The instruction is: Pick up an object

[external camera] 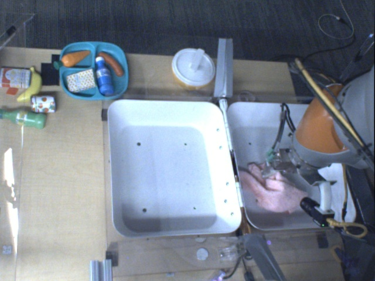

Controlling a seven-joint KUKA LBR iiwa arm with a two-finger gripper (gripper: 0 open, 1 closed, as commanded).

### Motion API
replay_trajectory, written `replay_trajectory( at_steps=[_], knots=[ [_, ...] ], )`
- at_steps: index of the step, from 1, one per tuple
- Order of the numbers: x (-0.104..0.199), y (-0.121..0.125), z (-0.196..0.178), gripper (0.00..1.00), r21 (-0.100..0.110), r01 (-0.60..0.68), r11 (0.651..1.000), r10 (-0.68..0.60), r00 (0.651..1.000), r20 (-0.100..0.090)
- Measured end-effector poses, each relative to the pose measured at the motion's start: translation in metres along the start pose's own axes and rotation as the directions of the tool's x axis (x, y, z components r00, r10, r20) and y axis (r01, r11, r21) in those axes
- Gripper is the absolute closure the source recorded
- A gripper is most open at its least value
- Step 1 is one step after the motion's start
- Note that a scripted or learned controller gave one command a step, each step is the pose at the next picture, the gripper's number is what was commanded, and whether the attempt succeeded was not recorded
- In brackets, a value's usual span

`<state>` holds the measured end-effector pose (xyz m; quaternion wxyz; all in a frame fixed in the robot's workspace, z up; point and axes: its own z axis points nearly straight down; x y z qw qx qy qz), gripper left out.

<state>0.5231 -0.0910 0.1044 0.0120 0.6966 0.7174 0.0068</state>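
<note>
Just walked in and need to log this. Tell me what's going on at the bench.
A grey arm with an orange band reaches in from the right, its hand down in the right bin, right at a soft pink object lying on the bin floor. A grasp can't be confirmed from this view. The left bin sits beside it.

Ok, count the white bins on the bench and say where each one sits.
2. The left bin sits at the middle of the bench. The right bin adjoins it on the right, holding a pink cloth, with the gripper over it.
</note>
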Motion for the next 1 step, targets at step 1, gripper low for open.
replay_trajectory(
  at_steps=[1],
  knots=[
    [0.0245, 0.0819, -0.079, 1.0, 0.018, 0.344, 0.939, -0.344, 0.939, -0.015]
  ],
)
